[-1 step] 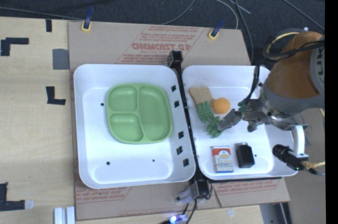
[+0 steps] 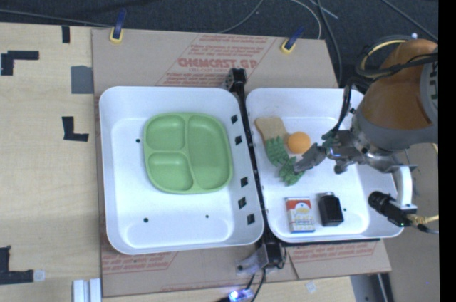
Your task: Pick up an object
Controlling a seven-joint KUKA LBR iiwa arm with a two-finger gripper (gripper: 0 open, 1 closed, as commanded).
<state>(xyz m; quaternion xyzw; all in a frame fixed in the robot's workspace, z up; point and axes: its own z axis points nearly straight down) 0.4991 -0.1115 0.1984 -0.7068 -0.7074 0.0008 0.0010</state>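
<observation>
- Green leafy plastic toy vegetable [image 2: 281, 159] looks like the likeliest thing for this pick: it lies in the right shallow white bin [image 2: 356, 97], near the divider edge shared with the left shallow white bin [image 2: 117, 172], about midway between that bin's far and near edges.
- Just beside it, toward the bin's middle, sits a small orange ball [image 2: 298, 142]; a tan slice of toy bread [image 2: 270, 127] lies just beyond it toward the far edge.
- Pincer [image 2: 308, 159] of the grey arm with the orange band [image 2: 399, 97] hangs low, its dark tip right at the green toy's right side and just below the ball.
- Whether its fingers are apart or together I cannot tell; the tip reads as one dark blur, and no object is seen between them.
- To do this step well, I judge the tip should centre over the green toy, not its edge, so the ball is not nudged away.
- Descent should be straight and slow, closing only once the fingers straddle the toy.
- Near the bin's front edge a small red-and-white carton [image 2: 300, 214] and a small black block [image 2: 330, 209] lie well apart from the tip.
- Left bin carries a green divided plastic plate [image 2: 189, 152].
</observation>
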